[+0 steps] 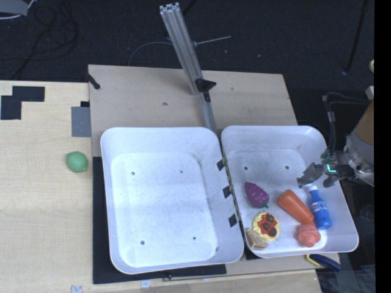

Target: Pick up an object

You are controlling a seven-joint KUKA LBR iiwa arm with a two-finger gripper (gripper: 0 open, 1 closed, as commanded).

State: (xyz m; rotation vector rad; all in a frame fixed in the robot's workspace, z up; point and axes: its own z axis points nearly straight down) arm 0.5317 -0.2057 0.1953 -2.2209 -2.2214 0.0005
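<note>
Pale wooden bench (36, 224), dark floor (275, 29), loose cables (55, 29)

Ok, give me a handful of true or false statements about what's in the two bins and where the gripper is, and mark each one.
1. The purple toy lies in the right bin. True.
2. The green ball sits in the left bin. False: it rests on the bench, left of both bins.
3. The blue bottle lies next to the orange carrot. True.
4. The gripper is above the left bin. False: it is at the right bin's right side, just above the blue bottle.
5. The pizza slice toy is near the right bin's front edge. True.
</note>
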